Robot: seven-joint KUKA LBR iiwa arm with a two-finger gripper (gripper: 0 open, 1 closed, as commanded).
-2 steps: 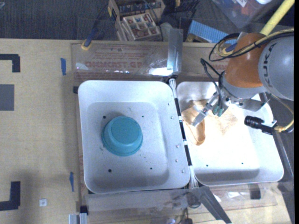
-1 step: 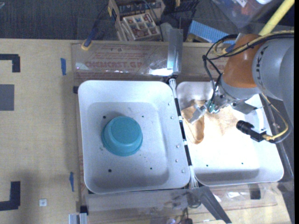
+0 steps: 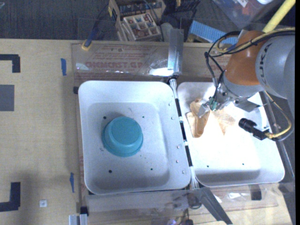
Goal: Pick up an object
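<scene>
You see the tool [image 3: 209, 106] low in the right bin [image 3: 243, 172], at the tan wooden piece [image 3: 200, 122]; I cannot tell its state. No lift is evident yet. The teal bowl [image 3: 123, 135] sits in the left bin [image 3: 93, 97].

— What sort of place is shown?

— A robotics lab: a wooden bench [image 3: 37, 139] marked with black tape [image 3: 13, 63] is seen left of the gripper [image 3: 210, 106].

— Anything else?

— Two white bins [image 3: 89, 95] are mounted below it, and loose cables [image 3: 220, 43] are strung above.
</scene>
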